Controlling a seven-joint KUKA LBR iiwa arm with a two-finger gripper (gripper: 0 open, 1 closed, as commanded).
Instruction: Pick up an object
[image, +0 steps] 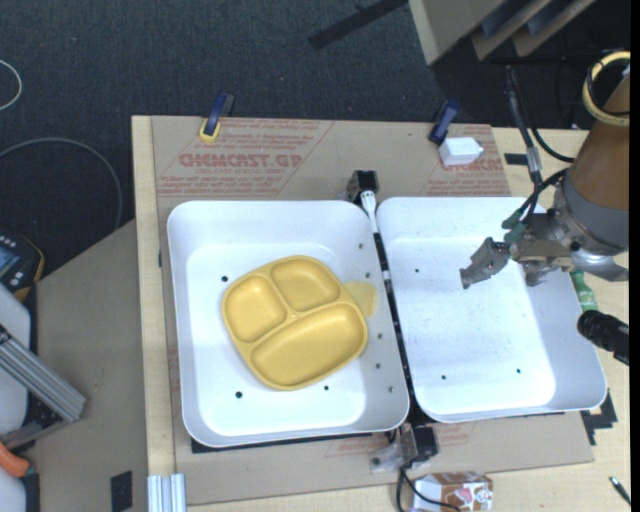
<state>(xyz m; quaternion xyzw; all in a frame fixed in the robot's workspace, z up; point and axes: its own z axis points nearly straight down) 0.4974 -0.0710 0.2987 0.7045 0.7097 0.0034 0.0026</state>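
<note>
Yellow plastic, a divided plate, lies flat in the left bin, and it's the only thing I can see worth picking. My gripper hangs over the right bin, well apart from the plate; I cannot tell how it is set. I judge I'm at the approach step: next I must cross the divide leftward, then descend on a plate rim.
</note>
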